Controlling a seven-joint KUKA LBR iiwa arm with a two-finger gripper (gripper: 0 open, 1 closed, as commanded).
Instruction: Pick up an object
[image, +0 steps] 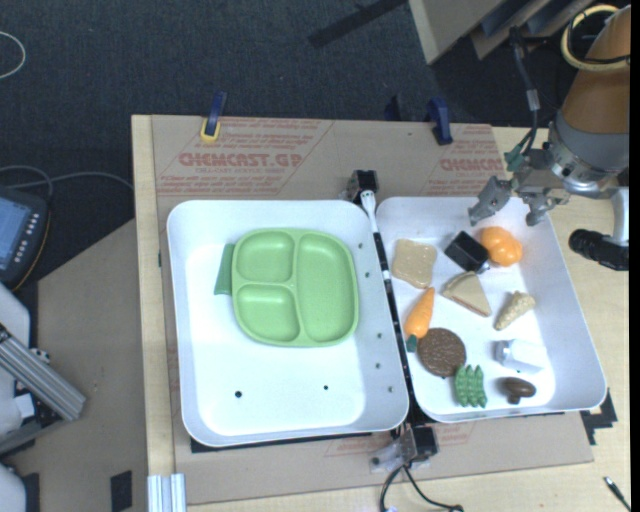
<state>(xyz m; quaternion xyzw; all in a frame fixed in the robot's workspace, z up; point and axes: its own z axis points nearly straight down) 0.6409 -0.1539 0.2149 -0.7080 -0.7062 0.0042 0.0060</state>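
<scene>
Above the far rim of the right-hand shallow white bin (575, 300), your two-finger gripper (512, 205) hangs with its fingers spread apart and nothing between them. The nearest thing to it is the rounded orange toy fruit (500, 246), just below and toward the camera from the fingertips, close against the small black block (466, 251) on its left. That pairing is what your next move turns on, I judge: a straight descent onto the fruit leaves little room on the block's side, while the side toward the bin's right wall looks open.

Farther from the fruit, toward the camera, lie a tan wedge-shaped toy slice (468, 295) and a pale knobbly cone (514, 310), its long axis slanting up to the right. The orange toy carrot (421, 313) lies well left of the fruit, near the divider between the bins, pointing steeply. The green three-compartment plastic tray (295, 287) sits in the left-hand white bin (200, 300), well apart from the gripper.
</scene>
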